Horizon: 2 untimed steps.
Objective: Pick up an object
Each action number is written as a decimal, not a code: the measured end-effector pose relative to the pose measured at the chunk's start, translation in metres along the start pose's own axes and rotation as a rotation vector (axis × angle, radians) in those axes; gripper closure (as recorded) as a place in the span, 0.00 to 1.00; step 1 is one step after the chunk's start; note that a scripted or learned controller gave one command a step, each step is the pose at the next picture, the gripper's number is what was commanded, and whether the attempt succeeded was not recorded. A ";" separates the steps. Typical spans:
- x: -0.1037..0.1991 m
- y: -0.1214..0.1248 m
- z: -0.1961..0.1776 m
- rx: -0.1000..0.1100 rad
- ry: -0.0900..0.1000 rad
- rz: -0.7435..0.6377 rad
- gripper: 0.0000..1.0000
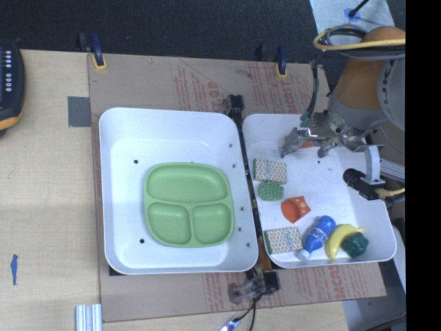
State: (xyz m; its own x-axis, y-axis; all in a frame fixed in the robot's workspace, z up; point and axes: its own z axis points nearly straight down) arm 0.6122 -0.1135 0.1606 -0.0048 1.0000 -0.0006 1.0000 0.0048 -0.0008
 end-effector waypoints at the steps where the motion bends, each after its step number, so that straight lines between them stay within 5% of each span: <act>1: -0.021 0.043 0.069 0.003 0.000 -0.001 0.00; 2: -0.021 0.043 0.059 0.008 -0.001 -0.006 1.00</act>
